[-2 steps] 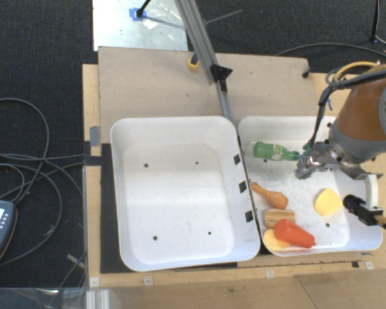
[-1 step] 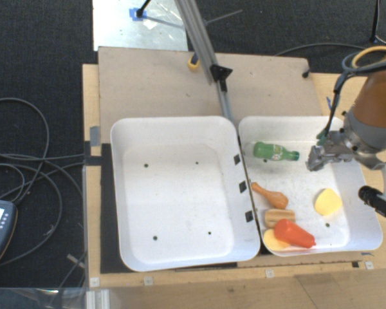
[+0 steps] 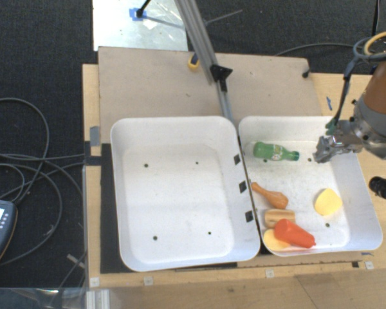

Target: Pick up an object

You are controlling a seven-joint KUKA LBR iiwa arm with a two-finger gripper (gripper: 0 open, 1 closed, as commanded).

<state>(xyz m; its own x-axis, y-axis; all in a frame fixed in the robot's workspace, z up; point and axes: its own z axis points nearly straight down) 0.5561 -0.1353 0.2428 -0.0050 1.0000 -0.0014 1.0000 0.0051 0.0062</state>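
Two white bins on counter (image 3: 141, 82). Right bin (image 3: 367, 217) holds green bottle (image 3: 275, 151), chicken drumstick (image 3: 271, 196), red pepper (image 3: 293, 233), yellow lemon (image 3: 327, 202). Gripper (image 3: 323, 152) sits just right of bottle; jaws' state cannot be told.
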